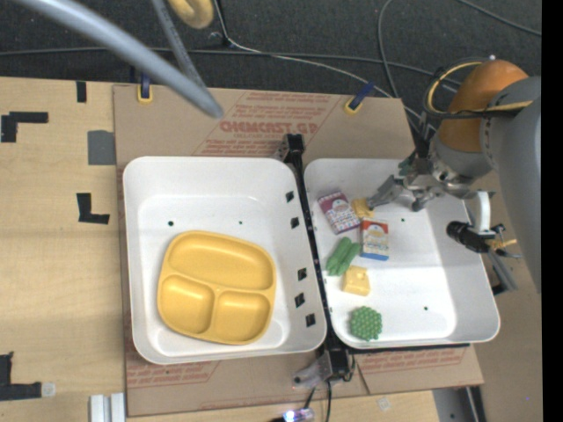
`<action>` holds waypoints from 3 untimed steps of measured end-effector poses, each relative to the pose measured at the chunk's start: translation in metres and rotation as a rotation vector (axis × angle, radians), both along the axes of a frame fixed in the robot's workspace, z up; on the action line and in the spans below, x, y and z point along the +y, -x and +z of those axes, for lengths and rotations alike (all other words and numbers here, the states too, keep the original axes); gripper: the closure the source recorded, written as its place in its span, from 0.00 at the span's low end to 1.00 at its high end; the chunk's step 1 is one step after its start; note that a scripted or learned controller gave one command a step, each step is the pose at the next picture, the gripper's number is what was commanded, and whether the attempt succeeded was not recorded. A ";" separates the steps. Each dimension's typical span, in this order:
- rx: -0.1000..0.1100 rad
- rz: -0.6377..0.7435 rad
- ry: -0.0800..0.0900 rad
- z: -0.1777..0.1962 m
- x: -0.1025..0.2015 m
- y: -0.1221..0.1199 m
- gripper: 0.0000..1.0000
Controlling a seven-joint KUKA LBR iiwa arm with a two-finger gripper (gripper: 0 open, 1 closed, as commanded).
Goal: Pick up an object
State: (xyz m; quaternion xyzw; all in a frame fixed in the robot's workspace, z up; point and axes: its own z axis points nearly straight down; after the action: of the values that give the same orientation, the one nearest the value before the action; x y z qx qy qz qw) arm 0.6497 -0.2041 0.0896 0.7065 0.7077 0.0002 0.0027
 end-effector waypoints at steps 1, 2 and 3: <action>-0.004 0.001 0.002 0.010 0.001 -0.001 1.00; 0.001 -0.001 -0.002 0.058 -0.007 0.000 1.00; 0.000 0.001 -0.003 0.106 0.003 -0.001 1.00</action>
State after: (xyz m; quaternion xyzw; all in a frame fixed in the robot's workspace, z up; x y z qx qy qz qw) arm 0.6506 -0.2013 0.1959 0.7062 0.7080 0.0012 0.0017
